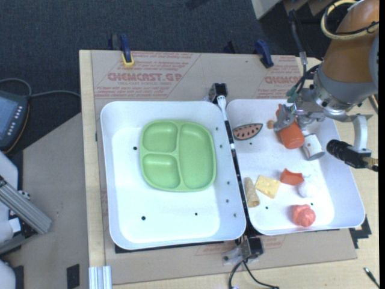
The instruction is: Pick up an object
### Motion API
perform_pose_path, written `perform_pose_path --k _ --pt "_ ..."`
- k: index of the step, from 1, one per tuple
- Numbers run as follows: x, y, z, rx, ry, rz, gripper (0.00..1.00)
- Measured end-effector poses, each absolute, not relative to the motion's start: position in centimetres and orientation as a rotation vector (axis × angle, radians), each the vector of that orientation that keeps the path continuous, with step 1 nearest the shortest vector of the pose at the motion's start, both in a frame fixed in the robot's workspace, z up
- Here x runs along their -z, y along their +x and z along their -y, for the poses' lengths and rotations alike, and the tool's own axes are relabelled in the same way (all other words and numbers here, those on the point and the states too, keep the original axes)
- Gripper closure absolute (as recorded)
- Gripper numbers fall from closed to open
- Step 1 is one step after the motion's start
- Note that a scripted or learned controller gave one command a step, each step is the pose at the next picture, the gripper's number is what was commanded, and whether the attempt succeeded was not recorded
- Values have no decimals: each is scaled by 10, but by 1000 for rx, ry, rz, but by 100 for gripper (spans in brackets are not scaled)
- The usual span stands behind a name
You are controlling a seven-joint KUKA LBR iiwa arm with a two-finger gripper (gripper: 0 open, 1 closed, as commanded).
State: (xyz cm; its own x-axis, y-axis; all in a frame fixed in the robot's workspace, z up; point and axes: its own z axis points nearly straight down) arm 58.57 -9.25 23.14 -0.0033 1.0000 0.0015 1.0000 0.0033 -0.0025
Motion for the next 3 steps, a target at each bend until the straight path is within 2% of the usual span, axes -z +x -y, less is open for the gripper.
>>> perform_pose_path --k 1,2,3 --pt "-224 577 78 -2 -2218 2221 100" --pt "-219 588 82 1 -2222 2223 100" --pt "-226 588 96 2 -2224 2222 100"
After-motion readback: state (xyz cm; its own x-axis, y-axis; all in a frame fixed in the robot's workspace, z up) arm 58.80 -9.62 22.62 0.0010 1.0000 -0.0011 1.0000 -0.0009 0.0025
